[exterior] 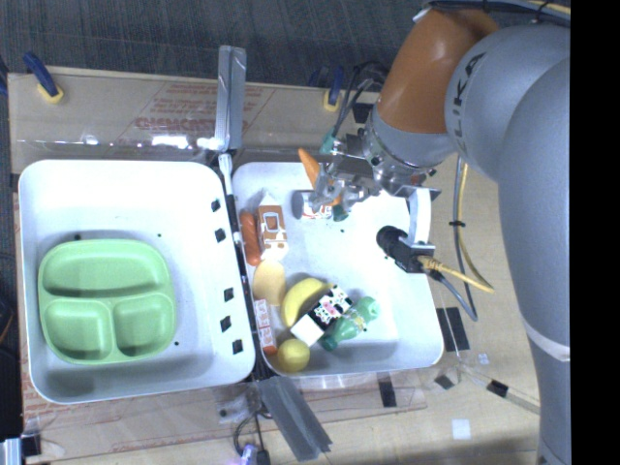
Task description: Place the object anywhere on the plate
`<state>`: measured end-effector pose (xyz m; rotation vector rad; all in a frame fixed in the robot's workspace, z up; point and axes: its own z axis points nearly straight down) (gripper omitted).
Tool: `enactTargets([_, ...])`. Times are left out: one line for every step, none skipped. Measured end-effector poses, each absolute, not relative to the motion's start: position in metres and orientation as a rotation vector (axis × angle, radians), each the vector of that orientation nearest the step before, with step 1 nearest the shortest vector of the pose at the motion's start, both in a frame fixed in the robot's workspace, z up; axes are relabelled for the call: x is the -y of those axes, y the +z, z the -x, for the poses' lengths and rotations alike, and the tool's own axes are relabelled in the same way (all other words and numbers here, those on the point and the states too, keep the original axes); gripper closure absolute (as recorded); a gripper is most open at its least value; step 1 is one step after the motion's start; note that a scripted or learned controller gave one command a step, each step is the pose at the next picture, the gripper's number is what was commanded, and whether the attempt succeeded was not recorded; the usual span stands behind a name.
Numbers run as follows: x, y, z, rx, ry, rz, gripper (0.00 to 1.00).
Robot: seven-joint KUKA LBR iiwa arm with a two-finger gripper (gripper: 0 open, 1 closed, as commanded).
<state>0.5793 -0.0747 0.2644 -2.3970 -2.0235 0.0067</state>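
The green divided plate (105, 300) lies in the left bin (126, 177). My gripper (327, 200) hangs over the back of the right bin (387, 298), just right of an orange carrot (308, 167). A small white and red thing (313, 207) shows right at the gripper's tip; whether it is held I cannot tell. Lower left in that bin lie a sausage (250, 237), a small orange carton (272, 229), a pale yellow fruit (268, 281), a banana (299, 298), a lemon (294, 355), a black and white box (325, 314) and a green bottle (350, 325).
A raised divider (232, 260) separates the two bins. The arm's grey body (513, 163) and cables cover the right side of the bench. A black fitting (395, 244) with a yellow cable hangs over the right bin's right half.
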Motion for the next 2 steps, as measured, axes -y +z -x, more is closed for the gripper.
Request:
enactTargets([-0.021,0.239,-0.547,2.393,0.007,2.028,1.0])
enactTargets([-0.065,0.263,-0.476,2.299,0.004,2.138,1.0])
